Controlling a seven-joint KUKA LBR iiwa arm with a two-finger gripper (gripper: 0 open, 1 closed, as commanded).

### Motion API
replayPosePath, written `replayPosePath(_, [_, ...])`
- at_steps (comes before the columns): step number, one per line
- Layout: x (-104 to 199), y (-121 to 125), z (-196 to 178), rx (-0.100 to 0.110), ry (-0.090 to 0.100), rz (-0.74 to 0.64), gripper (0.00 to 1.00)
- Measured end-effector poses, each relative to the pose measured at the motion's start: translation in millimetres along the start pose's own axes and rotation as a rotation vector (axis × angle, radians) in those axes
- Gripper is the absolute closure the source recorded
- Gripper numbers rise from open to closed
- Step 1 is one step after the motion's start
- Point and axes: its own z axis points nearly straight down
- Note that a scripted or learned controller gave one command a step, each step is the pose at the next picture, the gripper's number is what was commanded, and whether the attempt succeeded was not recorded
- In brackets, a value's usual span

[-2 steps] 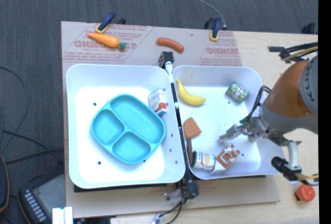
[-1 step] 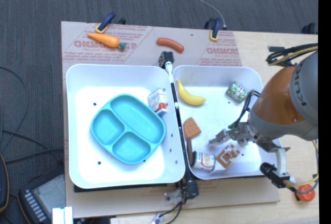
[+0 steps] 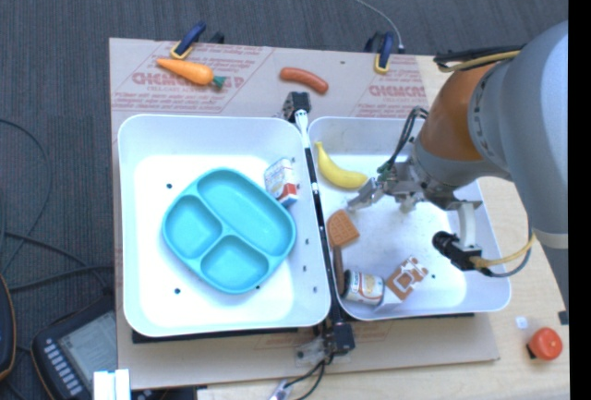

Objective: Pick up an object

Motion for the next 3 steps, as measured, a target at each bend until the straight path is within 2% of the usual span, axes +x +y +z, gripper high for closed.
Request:
replayPosePath(1, [4, -59, -1, 0.001, -0.002, 0.003, 0.0])
replayPosePath(2, [-36, -15, 0, 0.003, 0.001, 0.0, 0.0])
replayPosePath(3, [-45, -80, -1, 0.003, -0.001, 0.002, 0.0])
